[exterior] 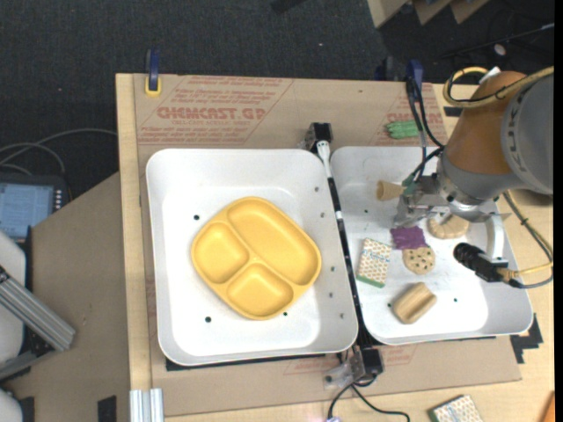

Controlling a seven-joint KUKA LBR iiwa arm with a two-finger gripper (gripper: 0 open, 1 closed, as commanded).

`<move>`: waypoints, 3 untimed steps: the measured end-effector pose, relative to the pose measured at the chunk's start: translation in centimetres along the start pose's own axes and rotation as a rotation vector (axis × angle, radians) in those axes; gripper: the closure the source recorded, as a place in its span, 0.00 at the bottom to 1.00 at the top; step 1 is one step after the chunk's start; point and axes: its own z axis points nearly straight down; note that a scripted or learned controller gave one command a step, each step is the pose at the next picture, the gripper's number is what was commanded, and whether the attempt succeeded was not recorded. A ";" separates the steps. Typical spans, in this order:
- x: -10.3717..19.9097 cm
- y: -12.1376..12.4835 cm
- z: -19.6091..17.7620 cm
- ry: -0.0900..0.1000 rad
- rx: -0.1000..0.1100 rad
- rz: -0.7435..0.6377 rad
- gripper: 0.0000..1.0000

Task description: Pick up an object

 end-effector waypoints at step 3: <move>-1.2 -1.4 0.0 0.000 -0.001 0.000 1.00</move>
